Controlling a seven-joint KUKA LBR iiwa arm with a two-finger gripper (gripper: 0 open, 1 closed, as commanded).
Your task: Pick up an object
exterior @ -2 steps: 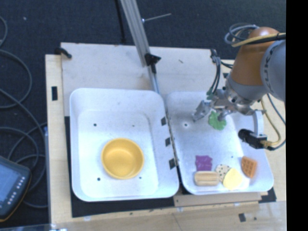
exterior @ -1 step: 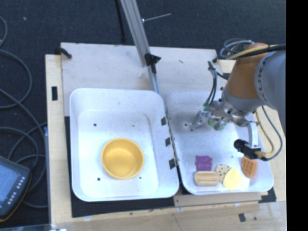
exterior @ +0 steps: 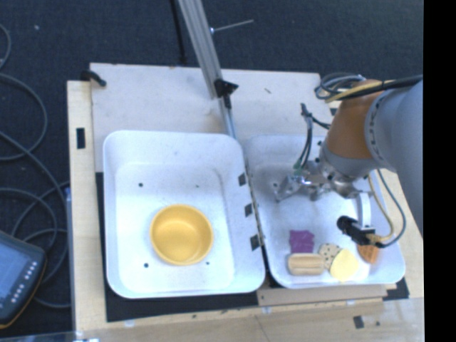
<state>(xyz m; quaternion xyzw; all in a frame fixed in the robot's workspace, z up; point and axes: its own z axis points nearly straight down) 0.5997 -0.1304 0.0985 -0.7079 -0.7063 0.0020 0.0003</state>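
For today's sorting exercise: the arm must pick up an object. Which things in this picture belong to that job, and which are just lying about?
Belong to the job:
gripper
yellow bowl
purple block
tan block
pale yellow piece
dotted piece
orange piece

Lying about:
handheld screen
metal pole
floor cables

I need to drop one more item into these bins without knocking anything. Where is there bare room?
Left bin: bare floor all around the yellow bowl, widest toward its far wall. Right bin: crowded along the near edge by the purple piece, tan block and yellow piece; the gripper hangs over its middle.
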